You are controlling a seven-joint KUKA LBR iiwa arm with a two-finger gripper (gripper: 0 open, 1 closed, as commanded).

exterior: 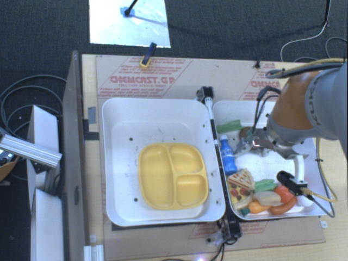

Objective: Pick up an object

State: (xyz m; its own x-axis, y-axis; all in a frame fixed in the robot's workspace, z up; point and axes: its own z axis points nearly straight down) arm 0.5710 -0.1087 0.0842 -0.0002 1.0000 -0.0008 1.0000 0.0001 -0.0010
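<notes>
My gripper (251,141) hangs low in the right bin (247,109), near its middle left. Just left of it lies a blue bottle (227,156), against the bin's left wall. A green piece (229,126) lies above the bottle, close to the gripper. At the bin's front there is a pizza slice (241,180), a green vegetable (265,185), a pale roll (266,198) and a red-orange piece (284,203). The arm hides part of the bin's right half.
The left bin (125,118) holds a yellow divided plate (173,175). A black divider clip (206,94) sits between the bins at the back. The arm's orange band (293,99) looms over the right bin's back right.
</notes>
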